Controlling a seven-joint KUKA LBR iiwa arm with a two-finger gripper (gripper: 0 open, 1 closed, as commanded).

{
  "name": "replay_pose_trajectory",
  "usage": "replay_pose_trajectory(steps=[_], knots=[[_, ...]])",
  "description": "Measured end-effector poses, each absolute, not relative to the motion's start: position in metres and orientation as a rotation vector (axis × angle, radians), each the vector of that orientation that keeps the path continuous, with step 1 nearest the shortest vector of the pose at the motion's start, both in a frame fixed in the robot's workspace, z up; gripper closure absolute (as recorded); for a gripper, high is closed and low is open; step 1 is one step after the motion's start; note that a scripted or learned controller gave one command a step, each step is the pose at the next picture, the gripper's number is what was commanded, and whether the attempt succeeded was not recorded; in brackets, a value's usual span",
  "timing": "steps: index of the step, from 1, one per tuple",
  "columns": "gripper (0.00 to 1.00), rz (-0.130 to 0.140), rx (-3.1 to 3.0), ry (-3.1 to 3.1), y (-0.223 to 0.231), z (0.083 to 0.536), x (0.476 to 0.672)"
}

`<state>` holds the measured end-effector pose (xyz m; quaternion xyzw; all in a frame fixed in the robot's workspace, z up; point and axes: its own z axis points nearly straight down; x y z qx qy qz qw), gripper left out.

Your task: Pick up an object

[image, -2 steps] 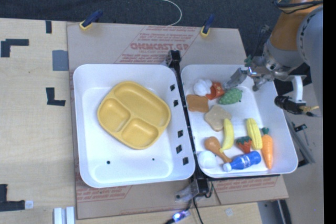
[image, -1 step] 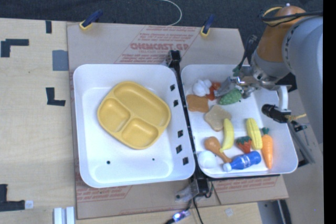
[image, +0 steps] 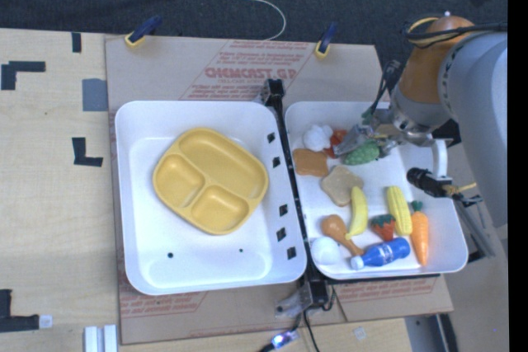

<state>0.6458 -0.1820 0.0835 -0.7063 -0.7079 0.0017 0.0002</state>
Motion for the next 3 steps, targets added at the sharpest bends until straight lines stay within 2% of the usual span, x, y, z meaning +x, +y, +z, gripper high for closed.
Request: replay_pose_trajectory(steps=[1,3], knots=[[1.00,0.005,-2.218,-2.226,-0.182,0.095,0.647],[1.00,-0.004,-2.221,-2.226,-0.173,0.183,0.654]])
